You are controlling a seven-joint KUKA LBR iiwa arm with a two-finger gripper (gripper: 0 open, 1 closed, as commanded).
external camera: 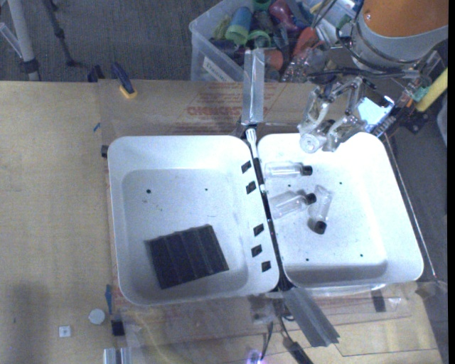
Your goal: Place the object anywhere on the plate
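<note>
1. Step in hand: judged as the pick phase. No vial sits between the fingers of the claw (pixel 328 136), and the dark ribbed rectangular plate (pixel 187 256) in the left white bin (pixel 121 170) carries nothing.
2. Task objects: three clear plastic vials with black caps lie in the right white bin (pixel 398 242), all on the far side of the central divider (pixel 259 213) from the plate. The first vial (pixel 286 170) lies nearest the claw. The second vial (pixel 291 202) lies just beyond it, toward the plate side. The third vial (pixel 320 210) lies just beside the second, apparently touching or nearly so.
3. Claw state: the metal fingers stand apart and grip nothing.
4. Arm pose: the grey arm with the orange band (pixel 398 18) reaches in above the back rim of the right bin. The claw points downward and hangs over the back edge, near the first vial but clear of it.
5. Next move, as a judgement: lower the claw onto one vial, close across its body, lift, then carry it over the divider to the plate.
6. Risk: round vials may roll or slip on closing, and the paired vials crowd each other.
</note>
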